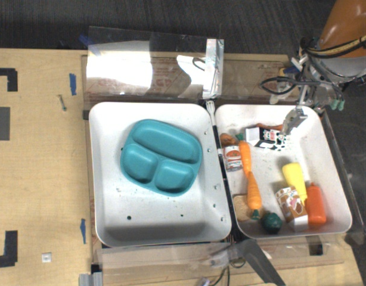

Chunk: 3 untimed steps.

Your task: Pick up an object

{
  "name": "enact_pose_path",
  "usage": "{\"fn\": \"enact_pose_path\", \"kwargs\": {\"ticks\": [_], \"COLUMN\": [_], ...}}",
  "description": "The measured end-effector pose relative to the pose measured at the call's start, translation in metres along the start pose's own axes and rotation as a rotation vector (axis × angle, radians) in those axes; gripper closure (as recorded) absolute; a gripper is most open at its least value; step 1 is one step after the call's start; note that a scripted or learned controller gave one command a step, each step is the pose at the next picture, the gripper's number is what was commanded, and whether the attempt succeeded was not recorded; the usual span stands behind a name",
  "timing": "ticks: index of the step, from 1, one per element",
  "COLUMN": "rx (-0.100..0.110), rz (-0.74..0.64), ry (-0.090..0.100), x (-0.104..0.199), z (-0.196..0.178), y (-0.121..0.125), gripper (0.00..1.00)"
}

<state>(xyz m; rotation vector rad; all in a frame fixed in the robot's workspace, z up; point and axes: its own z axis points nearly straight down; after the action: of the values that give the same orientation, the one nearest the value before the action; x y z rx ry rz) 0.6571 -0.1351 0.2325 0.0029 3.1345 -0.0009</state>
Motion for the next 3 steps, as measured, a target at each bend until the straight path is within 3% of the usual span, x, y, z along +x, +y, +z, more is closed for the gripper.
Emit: {"fn": "enact_pose_path", "kwargs": {"ticks": [1,2,3], "rx": [0.005,0.003,0.000], "rz": [0.047,0.074,0.086], "ry": [-0.031,-0.013,-0.003], "x": [0.039,0.048,0.081], "z": [0.112,0.140,0.143], "y": [-0.006,0.040,0.035], "gripper": [0.00,0.00,0.00]}}
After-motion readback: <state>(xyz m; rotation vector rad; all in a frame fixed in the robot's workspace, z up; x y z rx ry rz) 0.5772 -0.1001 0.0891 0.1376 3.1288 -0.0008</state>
